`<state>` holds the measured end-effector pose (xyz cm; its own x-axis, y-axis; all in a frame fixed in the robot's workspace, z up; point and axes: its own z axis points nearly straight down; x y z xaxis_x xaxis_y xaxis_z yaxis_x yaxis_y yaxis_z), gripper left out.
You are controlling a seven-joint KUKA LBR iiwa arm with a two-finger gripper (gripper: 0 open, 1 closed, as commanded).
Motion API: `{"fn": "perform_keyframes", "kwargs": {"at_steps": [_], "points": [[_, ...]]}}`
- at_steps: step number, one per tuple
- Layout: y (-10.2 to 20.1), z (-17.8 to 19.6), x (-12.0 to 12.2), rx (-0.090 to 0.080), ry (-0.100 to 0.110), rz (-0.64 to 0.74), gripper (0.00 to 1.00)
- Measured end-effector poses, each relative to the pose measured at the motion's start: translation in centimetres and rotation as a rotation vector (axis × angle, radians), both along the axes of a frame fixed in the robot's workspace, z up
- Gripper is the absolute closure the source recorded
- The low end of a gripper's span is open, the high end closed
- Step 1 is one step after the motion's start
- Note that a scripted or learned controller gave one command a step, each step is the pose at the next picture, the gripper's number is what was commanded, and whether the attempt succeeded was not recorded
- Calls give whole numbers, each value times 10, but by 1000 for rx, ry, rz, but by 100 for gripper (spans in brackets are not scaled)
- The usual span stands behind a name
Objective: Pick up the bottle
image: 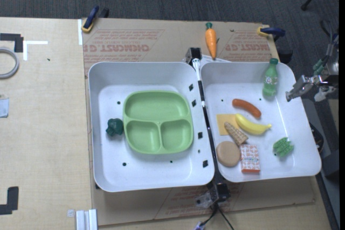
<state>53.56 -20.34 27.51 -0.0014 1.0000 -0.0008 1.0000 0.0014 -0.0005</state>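
The green bottle (270, 78) stands upright in the far corner of the right bin (302, 169), close against the bin's sloping wall and just to the left of the hand (302, 88). That spot is the main hazard: a sideways approach from the hand's present place would likely bump the bottle and tip it toward the sausage (247, 107) and banana (252, 125), which lie beyond it, further from the hand. A descent too near the rim could also catch a finger on the wall, and a tall, narrow, probably smooth bottle may slip or twist out of a loose pinch.

The hand hangs at the right rim of the bin, beside the bottle and apart from it, with nothing between its fingers that can be seen. Whether the fingers are spread or closed cannot be told at this size. The wrist behind it reaches in from the right, roughly level with the bottle's body.
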Motion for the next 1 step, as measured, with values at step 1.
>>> {"fn": "perform_keyframes", "kwargs": {"at_steps": [1], "points": [[0,9,1,-1,-1,3,100]]}}
